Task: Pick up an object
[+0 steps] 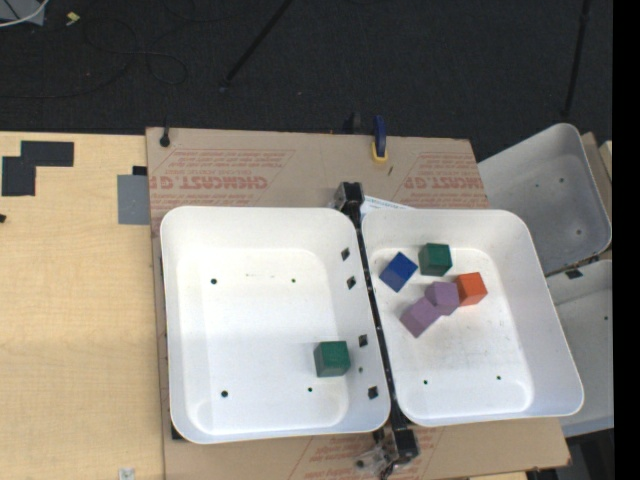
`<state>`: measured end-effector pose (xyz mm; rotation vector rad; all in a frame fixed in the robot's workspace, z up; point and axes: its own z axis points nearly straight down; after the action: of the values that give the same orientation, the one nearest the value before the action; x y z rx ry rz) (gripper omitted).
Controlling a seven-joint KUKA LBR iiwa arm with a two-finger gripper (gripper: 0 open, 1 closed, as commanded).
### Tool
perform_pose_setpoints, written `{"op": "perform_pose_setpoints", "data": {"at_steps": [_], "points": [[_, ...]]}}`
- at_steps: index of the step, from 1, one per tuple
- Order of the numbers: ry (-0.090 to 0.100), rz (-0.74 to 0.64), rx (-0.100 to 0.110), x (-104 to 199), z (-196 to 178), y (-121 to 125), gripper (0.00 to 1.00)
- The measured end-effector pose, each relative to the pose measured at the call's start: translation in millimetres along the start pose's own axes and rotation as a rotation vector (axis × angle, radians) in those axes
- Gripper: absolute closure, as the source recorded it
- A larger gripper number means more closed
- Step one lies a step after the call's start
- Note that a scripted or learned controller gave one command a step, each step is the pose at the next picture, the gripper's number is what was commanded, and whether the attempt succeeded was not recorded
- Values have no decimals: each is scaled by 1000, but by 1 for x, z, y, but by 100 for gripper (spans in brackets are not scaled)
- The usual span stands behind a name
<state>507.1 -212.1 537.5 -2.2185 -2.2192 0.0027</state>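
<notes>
Gripper first, and whether it is released, clenched or carrying anything, I cannot tell, so no grasp gets called. Out to the targets, then. Over in the right white plastic bin (556, 368) sits a tight cluster: a blue cube (398, 271), a dark green cube (435, 259), an orange cube (471, 288), and a pair of purple blocks (432, 306) that touch each other, with the orange one just beside them. The left white plastic bin (182, 408) has a lone green cube (332, 358), well apart from everything but near the central divider wall. Both bins rest on a brown printed cardboard sheet (250, 173) on the pale wooden bench (70, 318). Now the risks, as I read them: go for the cluster and a descending finger may land on a neighbour, shoving the blocks apart or pinching two at once, and the purple pair looks the worst bet. The lone green cube is the cleaner pick, yet its closeness to the divider could foul one finger. Any off-centre close likely squirts a small cube sideways.
</notes>
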Motion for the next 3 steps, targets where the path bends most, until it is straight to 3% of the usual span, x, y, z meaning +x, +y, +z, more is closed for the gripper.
{"op": "perform_pose_setpoints", "data": {"at_steps": [3], "points": [[1,1,0,0,0,-23,100]]}}
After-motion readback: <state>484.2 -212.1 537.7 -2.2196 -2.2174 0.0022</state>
